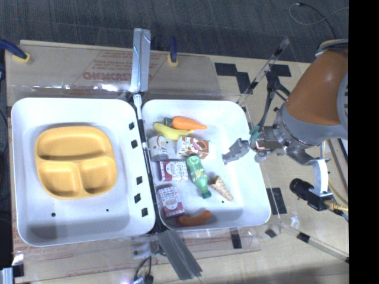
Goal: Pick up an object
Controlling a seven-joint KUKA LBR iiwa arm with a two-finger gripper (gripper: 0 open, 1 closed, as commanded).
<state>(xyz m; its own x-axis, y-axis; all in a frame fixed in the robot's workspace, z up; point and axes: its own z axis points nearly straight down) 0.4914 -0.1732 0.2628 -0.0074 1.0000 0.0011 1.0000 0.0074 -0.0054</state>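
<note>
The right bin (251, 176) holds several toy foods: an orange carrot (189, 123), a yellow banana (167, 131), a green bottle (198, 175), a cone-shaped piece (222, 188), two red cartons (173, 170) (170, 199), a white and red packet (194, 147), a grey can (159, 148) and a brown sausage (194, 218). My gripper (235, 152) hangs over the right side of this bin, to the right of the packet and above the cone. It touches none of them and nothing shows in it.
A yellow divided tray (76, 160) lies in the left bin (23, 206). A metal divider bar (141, 58) stands between the bins at the back. The arm's orange band (317, 87) and cables (266, 81) are to the right of the right bin.
</note>
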